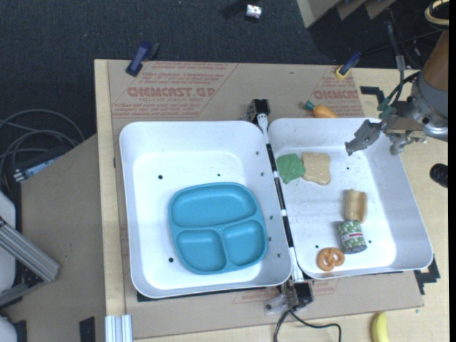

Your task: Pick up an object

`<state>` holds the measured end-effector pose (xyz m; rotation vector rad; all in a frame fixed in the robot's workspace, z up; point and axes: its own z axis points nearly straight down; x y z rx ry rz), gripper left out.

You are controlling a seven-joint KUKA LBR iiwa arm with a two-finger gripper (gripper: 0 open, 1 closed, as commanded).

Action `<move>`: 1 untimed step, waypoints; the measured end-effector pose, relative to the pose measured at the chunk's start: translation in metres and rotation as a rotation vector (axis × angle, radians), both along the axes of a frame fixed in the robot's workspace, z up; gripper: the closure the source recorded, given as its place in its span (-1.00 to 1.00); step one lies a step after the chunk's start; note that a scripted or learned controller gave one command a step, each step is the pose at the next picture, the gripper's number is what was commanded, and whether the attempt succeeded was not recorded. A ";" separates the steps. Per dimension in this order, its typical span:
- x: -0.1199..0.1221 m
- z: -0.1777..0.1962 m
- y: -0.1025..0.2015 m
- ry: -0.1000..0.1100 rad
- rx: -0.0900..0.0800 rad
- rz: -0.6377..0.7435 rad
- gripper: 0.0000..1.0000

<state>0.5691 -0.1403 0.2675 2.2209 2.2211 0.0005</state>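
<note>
Approach step: the tool (376, 135) hangs over the right bin's (413, 219) far edge, fingers apart and gripping nothing — next it must descend onto one object, the tan biscuit (317, 168) nearest it.

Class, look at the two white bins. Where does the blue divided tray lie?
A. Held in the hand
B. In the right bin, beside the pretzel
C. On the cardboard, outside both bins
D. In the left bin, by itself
D: the blue divided tray lies flat in the left bin, while the pretzel lies in the right bin.
</note>
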 end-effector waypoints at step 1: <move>-0.044 -0.064 -0.043 0.001 0.000 -0.001 -1.00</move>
